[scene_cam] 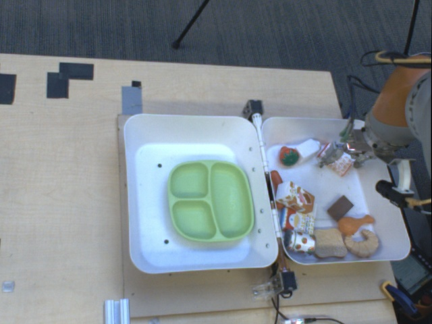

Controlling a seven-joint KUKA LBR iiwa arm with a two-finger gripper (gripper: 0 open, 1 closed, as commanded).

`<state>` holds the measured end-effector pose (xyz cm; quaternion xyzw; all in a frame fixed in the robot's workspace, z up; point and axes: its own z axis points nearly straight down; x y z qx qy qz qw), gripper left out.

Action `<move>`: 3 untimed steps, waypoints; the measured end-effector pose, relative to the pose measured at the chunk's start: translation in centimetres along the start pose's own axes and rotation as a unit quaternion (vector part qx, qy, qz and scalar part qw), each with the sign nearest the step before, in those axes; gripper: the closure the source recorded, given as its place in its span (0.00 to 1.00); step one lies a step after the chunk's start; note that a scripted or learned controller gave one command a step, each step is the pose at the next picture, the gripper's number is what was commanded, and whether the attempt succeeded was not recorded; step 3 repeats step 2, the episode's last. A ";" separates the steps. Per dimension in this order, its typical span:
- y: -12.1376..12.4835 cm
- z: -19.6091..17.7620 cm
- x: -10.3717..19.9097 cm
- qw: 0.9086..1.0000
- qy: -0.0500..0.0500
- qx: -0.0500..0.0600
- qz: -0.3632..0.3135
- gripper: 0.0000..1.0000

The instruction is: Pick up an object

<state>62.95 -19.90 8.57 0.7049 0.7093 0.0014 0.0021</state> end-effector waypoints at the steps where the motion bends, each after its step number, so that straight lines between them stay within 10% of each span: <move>1: 0.0 -1.0 0.0 1.000 0.000 0.002 -0.003 1.00; 2: 1.2 -10.7 8.9 1.000 0.001 -0.001 -0.001 1.00; 3: 1.2 -10.7 8.9 1.000 0.001 -0.001 -0.001 1.00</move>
